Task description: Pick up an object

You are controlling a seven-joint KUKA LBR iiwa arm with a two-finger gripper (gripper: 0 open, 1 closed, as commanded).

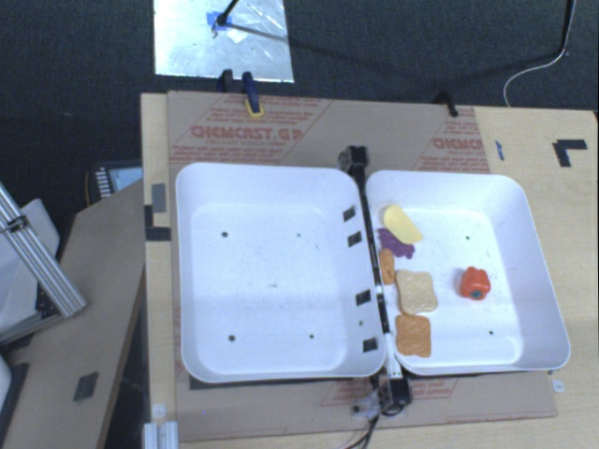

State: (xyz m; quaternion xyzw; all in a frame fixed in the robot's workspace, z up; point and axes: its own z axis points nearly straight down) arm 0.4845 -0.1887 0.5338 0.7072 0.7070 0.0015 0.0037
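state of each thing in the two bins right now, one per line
yellow piece: lying flat, top of the right bin's left side
purple piece: flat, just below the yellow one
tan square: flat, beside the divider
orange square: flat, below the tan one
small orange piece: against the left wall
red pepper: apart from the rest
left bin: level
right bin: level

light fell evenly from above and was fairly bright. the two white bins [271, 181] were nearly washed out, with soft shadows under their rims. a foil sheet [223, 24] at upper left glared. the whole frame looked soft and slightly grainy.
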